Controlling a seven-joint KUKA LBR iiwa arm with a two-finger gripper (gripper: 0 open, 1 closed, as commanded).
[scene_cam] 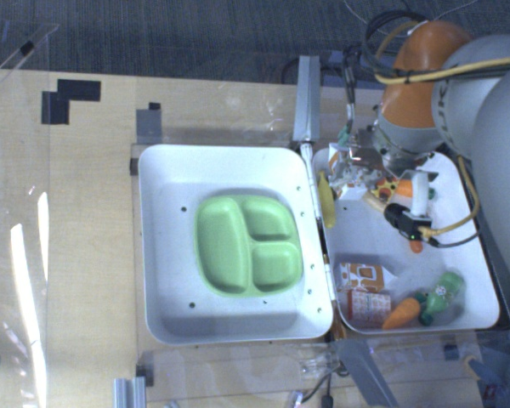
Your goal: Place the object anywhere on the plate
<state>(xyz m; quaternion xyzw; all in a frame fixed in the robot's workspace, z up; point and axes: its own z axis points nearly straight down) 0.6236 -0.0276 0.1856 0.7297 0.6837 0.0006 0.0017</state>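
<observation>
The gripper is low in the right bin, so picking is in hand; I cannot tell its grip. Next, carry something to the green plate.

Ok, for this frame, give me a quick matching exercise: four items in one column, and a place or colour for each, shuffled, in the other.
Items:
1. plate
2. carrot
3. banana
4. green bottle

Descriptions:
A. yellow, lying along the right bin's left wall
B. green with compartments, in the left bin
C. in the right bin's near right corner
D. orange, at the right bin's near edge

Pairs: 1-B, 2-D, 3-A, 4-C
</observation>
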